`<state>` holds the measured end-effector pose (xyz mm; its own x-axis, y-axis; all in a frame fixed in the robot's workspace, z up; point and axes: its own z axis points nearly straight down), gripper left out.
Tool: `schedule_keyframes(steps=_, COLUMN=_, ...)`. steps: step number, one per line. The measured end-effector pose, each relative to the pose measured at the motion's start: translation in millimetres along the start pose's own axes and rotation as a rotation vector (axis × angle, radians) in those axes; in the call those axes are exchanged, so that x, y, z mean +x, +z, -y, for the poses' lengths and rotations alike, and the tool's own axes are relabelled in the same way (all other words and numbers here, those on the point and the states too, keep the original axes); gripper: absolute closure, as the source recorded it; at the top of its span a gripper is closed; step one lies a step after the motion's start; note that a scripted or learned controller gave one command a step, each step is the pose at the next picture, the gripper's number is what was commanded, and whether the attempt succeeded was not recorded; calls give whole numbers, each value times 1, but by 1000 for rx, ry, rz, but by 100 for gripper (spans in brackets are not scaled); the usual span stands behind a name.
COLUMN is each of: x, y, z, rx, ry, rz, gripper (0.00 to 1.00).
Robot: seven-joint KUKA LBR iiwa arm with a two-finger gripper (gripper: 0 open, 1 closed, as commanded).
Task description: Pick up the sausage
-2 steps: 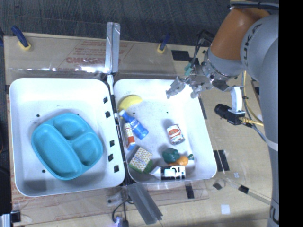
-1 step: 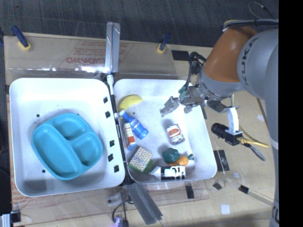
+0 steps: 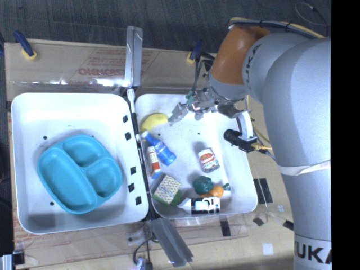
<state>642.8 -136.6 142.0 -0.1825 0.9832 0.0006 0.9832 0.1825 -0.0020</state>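
The sausage is a thin reddish-orange stick with a pale label. It lies lengthwise along the left wall of the right bin, just under the blue bottle. My gripper hangs over the back of that bin, right of a yellow fruit and well up and right of the sausage. It is open, with nothing between its fingers. The grey arm with its orange band comes in from the upper right.
The right bin also holds a small red-labelled can, a patterned box, a green item, an orange piece and a black-and-white pack. A blue divided plate lies in the left bin.
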Motion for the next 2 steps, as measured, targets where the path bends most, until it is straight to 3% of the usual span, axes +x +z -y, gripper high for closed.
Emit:
schedule_keyframes(steps=1, x=42, y=18, z=51, rx=-4, ry=-216, rz=0, gripper=0)
schedule_keyframes(steps=2, x=31, y=48, z=-21, rx=-4, ry=-195, rz=2, gripper=0)
